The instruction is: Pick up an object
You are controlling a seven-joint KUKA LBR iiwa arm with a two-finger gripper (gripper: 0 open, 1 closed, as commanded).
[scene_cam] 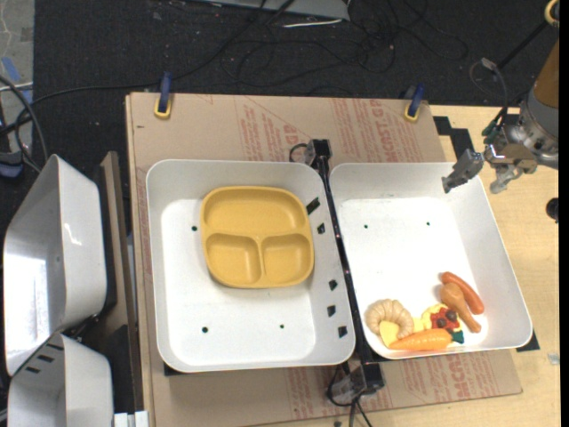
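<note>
Heaped in the right bin's [418, 194] near corner: carrot [424, 340], sausages [462, 296], pale croissant-shaped piece [388, 311], small bits between. Up at that bin's far right rim, tool [482, 173], fingers spread apart, nothing between them, well clear of the heap. Bare white floor between tool and heap. In the left bin [178, 327], a yellow divided plate [258, 237].

Toy foods [428, 316] — clustered in right bin's [400, 212] near corner.
</note>
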